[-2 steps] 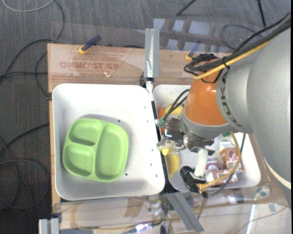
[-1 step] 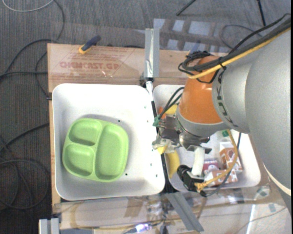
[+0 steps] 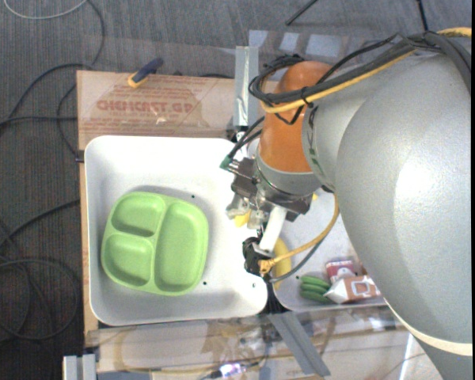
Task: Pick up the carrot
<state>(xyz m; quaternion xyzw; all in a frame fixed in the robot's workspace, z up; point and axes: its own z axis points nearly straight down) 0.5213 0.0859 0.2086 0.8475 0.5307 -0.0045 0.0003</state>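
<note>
Green tray (image 3: 155, 242) in left bin (image 3: 127, 161), grey arm (image 3: 404, 180) at right

Landmark = left bin (image 3: 95, 236). Divided plate (image 3: 154, 242) lies in it, in its left half, toward the near wall. Right bin (image 3: 285, 301) sits just right of it, side by side. Inside the right bin, close to the left bin's near-right corner: pod (image 3: 315, 287), with small carton (image 3: 355, 289) just right of it. Arm (image 3: 396, 196) overhangs most of the right bin. Gripper (image 3: 252, 212) hangs over the left bin's right edge. Cardboard sheet (image 3: 142, 113) lies behind the left bin, small clip (image 3: 145, 71) at its far edge
</note>
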